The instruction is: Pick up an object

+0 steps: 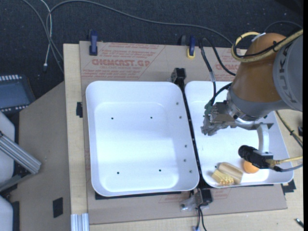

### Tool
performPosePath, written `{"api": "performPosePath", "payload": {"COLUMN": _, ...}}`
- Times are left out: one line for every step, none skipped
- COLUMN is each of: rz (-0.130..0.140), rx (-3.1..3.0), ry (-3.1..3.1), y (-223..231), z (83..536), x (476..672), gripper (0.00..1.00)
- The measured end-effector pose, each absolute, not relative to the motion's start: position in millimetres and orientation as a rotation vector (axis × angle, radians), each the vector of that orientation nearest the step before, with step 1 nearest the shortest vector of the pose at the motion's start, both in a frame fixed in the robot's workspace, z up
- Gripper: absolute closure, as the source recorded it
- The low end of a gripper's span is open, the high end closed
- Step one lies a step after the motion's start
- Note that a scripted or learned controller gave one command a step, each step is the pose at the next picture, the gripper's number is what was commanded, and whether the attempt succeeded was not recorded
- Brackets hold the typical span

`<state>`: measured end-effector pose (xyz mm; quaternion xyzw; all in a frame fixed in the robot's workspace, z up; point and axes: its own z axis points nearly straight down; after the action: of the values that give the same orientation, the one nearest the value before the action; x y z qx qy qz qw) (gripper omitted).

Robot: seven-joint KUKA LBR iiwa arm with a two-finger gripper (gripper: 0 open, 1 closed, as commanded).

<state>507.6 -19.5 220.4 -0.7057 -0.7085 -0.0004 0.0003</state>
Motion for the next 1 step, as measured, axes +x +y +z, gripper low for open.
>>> {"api": "performPosePath", "payload": {"rz": -0.001, "rx": -2.216, "ry": -2.226, "y": 32.1, "z": 218.1, "x": 515.5, "gripper": 1.0}}
